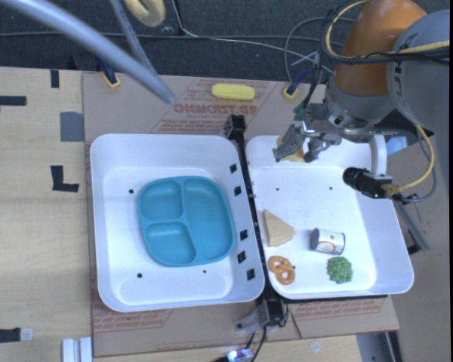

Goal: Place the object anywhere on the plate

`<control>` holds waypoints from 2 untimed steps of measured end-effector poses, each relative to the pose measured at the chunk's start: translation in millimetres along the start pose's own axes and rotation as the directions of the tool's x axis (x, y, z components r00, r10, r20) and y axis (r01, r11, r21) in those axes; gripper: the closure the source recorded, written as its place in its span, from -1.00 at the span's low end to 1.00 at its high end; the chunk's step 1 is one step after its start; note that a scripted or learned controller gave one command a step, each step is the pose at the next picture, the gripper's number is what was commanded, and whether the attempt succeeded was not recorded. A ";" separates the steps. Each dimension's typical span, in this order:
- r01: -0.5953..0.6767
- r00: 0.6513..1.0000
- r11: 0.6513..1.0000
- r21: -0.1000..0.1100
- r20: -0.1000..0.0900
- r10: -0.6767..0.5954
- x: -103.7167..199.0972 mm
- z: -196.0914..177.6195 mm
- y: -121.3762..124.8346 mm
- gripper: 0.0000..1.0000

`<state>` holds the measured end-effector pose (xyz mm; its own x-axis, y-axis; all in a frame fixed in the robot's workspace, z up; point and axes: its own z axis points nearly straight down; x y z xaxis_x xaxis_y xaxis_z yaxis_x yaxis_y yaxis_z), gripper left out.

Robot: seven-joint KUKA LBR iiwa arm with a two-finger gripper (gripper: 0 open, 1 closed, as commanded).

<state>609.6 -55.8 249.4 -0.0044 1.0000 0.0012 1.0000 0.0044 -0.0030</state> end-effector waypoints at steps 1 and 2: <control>0.001 1.000 1.000 -0.001 0.000 -0.001 49.0 -3.1 -12.3 1.00; 0.001 1.000 1.000 -0.001 0.001 -0.001 99.1 -3.7 -22.9 1.00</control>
<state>586.3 43.2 253.3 -0.0053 1.0000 0.0002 1.0000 0.0053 -0.0024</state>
